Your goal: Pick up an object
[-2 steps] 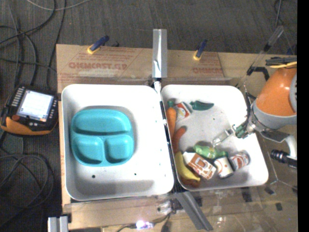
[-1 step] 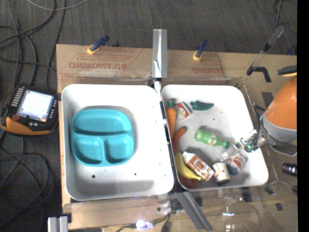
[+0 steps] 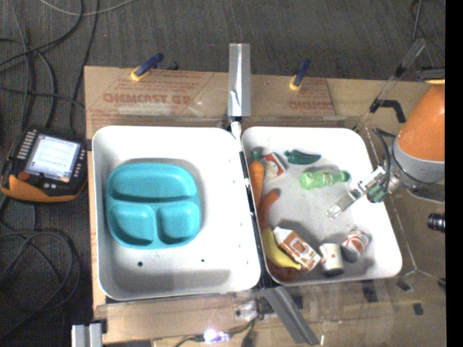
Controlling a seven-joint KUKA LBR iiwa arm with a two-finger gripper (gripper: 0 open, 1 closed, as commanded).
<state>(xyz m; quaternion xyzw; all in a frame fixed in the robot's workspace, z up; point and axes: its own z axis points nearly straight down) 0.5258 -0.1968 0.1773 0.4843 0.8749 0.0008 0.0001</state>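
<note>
Here the hand [image 3: 356,194] hangs open and empty just right of the green bottle [image 3: 323,177], whose long axis runs left to right toward it.

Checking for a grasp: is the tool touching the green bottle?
Apart. The camera view shows bare white bin floor between the tool and the green bottle, which lies up-left of it in the right bin.
</note>
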